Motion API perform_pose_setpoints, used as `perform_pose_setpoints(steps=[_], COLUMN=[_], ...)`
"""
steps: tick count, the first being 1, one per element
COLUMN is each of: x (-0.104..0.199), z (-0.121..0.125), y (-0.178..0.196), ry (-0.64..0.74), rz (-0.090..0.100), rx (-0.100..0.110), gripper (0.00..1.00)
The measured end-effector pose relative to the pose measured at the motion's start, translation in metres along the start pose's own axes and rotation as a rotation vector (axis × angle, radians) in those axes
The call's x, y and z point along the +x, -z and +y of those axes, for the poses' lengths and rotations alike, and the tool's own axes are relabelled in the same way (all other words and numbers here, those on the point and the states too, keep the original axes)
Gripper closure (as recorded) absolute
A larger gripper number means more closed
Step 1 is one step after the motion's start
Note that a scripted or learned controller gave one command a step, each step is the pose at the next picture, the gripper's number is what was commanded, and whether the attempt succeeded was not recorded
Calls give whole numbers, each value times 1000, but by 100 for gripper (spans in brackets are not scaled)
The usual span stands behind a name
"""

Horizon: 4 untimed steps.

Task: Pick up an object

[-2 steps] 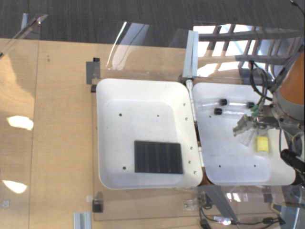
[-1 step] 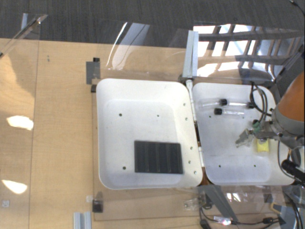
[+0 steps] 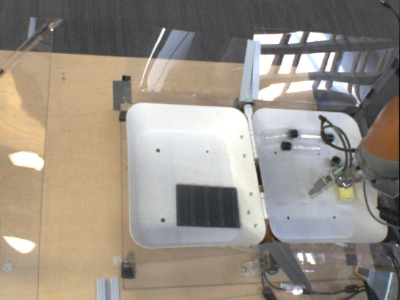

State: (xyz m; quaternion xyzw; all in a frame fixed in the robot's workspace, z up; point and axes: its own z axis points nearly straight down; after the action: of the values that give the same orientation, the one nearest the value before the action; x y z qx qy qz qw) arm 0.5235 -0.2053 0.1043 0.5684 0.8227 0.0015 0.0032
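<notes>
Farthest left, the left bin (image 3: pixel 139 186) holds one thing, a black ribbed mat (image 3: pixel 207 205), lying flat in its lower half. Everything else I place from that mat. Across the bins' shared wall, to the mat's right, is the right bin (image 3: pixel 294 220). Two clear tubes with black caps, one (image 3: pixel 295 134) just above the other (image 3: pixel 290 146), lie up and to the right of the mat, in that bin's upper part. Further right of the mat and slightly higher, my gripper (image 3: pixel 316 190) hangs low over the right bin's floor; I cannot tell whether it is spread or closed. A small yellow block (image 3: pixel 345 193) lies just beside it, further from the mat, with nothing visibly clamping it.
</notes>
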Motion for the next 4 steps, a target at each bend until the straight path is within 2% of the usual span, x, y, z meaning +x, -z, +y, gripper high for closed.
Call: perform_pose_setpoints(steps=[1,2,3,4], x=[-1,-3,-17,34], z=[11,15,45,75], y=[-14,0,52,131], ry=[-106,-103,128,183], rz=[3,-9,-2,-2], rx=[-6,-17,-1,-3], gripper=[0,100,100,100])
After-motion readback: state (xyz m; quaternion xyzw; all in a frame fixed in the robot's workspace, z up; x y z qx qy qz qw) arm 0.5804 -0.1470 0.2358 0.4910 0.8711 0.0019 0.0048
